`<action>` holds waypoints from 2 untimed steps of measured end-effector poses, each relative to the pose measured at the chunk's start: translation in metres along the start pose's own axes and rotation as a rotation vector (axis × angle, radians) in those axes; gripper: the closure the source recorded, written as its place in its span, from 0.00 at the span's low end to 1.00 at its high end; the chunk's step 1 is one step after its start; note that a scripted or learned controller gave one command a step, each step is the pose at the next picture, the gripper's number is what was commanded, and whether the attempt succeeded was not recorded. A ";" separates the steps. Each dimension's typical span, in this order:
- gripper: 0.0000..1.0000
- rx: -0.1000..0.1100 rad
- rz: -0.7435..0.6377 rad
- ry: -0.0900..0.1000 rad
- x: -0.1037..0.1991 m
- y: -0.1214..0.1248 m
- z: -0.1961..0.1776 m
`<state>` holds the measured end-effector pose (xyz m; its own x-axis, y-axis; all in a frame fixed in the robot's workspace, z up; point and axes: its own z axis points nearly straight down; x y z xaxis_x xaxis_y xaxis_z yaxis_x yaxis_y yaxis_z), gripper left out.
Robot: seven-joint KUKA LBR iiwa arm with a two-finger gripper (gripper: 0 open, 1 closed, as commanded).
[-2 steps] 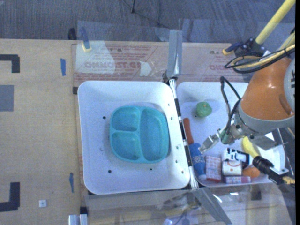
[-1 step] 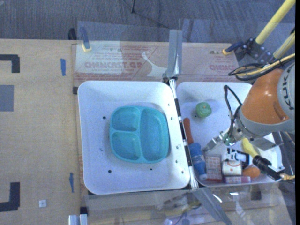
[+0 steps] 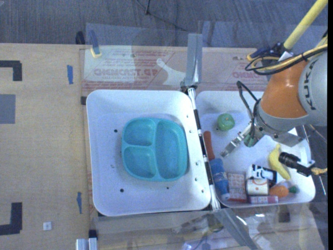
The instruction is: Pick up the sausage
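Your gripper (image 3: 232, 146) hovering over the right bin (image 3: 237, 104), finger gap too small to tell, sausage (image 3: 208, 144) against the divider, far corner hidden behind the arm (image 3: 291, 95)

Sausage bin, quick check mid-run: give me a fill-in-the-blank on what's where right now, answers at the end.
1. The sausage lies along the ____ wall of the right bin.
2. The teal divided plate sits in the ____ bin.
3. The round fruit behind the sausage, the apple, is ____ in colour.
4. The gripper hangs over the right bin, between the sausage and the ____, a yellow fruit.

Missing words: left; left; green; banana
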<state>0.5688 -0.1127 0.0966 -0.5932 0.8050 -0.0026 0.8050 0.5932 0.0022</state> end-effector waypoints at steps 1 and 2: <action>0.00 -0.006 -0.044 -0.006 -0.009 -0.034 0.008; 0.00 -0.006 -0.044 -0.006 -0.009 -0.034 0.008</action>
<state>0.5467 -0.1401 0.0887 -0.6280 0.7782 -0.0086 0.7781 0.6280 0.0083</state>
